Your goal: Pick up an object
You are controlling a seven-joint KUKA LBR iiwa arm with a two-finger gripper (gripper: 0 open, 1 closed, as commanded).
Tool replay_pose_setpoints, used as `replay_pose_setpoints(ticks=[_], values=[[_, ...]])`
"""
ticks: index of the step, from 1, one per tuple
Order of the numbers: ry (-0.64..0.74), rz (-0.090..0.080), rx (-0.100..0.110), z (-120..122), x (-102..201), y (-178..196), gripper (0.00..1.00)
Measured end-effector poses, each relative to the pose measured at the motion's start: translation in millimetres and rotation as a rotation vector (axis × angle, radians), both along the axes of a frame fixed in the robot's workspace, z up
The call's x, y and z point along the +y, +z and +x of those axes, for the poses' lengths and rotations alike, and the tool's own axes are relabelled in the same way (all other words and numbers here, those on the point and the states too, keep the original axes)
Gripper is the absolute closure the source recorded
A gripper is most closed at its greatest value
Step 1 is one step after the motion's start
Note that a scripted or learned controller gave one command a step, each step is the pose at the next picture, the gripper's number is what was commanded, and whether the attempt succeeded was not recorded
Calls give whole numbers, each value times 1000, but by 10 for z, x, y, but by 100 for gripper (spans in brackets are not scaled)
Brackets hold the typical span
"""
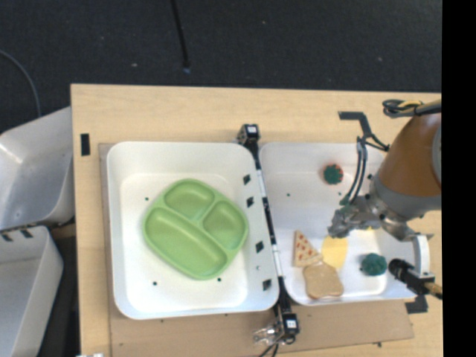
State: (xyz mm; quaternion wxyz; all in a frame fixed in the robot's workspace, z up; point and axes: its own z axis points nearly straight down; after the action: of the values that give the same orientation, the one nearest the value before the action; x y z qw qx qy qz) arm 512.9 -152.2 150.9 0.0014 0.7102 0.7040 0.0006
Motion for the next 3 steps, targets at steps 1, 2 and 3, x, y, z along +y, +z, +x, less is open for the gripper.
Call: replay_pose_setpoints(ticks=[1, 2, 3], values=[[12, -2, -4, 79, -61, 603, 100], [12, -1, -3, 93, -74, 1057, 100], [15, 1, 2, 204, 416, 935, 100]])
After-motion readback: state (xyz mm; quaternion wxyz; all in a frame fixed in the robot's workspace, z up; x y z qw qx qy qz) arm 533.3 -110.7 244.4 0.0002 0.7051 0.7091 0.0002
